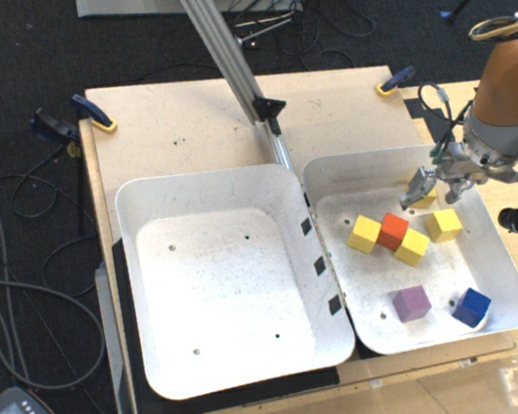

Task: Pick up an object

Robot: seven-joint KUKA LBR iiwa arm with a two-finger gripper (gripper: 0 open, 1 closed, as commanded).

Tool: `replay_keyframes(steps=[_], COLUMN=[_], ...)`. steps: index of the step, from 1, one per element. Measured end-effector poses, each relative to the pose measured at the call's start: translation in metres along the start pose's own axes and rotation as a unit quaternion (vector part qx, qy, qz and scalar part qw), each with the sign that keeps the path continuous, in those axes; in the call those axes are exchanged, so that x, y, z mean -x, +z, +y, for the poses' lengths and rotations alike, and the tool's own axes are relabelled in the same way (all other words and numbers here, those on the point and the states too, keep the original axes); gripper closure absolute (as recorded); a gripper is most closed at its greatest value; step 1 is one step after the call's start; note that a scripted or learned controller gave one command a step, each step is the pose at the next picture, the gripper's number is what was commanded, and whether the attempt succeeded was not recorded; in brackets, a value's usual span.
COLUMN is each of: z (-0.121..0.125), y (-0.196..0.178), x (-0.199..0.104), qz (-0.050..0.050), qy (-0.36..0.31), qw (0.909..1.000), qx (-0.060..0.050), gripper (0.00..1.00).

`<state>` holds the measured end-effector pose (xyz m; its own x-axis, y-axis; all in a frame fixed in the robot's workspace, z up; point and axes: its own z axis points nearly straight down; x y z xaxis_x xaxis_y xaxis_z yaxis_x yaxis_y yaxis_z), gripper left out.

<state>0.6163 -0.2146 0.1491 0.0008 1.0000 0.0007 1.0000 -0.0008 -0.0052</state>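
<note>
Blue block [472, 307]: front corner of the right bin [493, 260], purple block [411, 303] beside it.
Middle cluster: yellow block [365, 234], orange block [394, 230], second yellow block [413, 246] touching; third yellow block [444, 224] just apart.
Gripper [424, 191]: low over the right bin's back, nothing between its fingers, which look spread.
Left bin [137, 217]: beside it.

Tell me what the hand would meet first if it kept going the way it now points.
The hand points down and toward the left of the view, so it would probably meet the orange block first, in the cluster with the yellow blocks. Depth is unclear; it could reach the right bin floor short of it.
</note>
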Motion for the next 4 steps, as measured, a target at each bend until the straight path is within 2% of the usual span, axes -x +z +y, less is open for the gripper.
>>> replay_keyframes(steps=[1, 2, 3, 4], z=[0.001, 0.002, 0.011, 0.004], y=[0.036, 0.026, -0.026, -0.084], x=[0.000, 0.000, -0.007, -0.010], qz=[-0.001, -0.002, -0.001, -0.002], qy=[0.000, 0.000, -0.002, -0.002], qw=[1.0000, 1.0000, 1.0000, 1.0000], qx=[0.004, 0.005, 0.006, 0.007], gripper=[0.00, 1.00, 1.00, 1.00])
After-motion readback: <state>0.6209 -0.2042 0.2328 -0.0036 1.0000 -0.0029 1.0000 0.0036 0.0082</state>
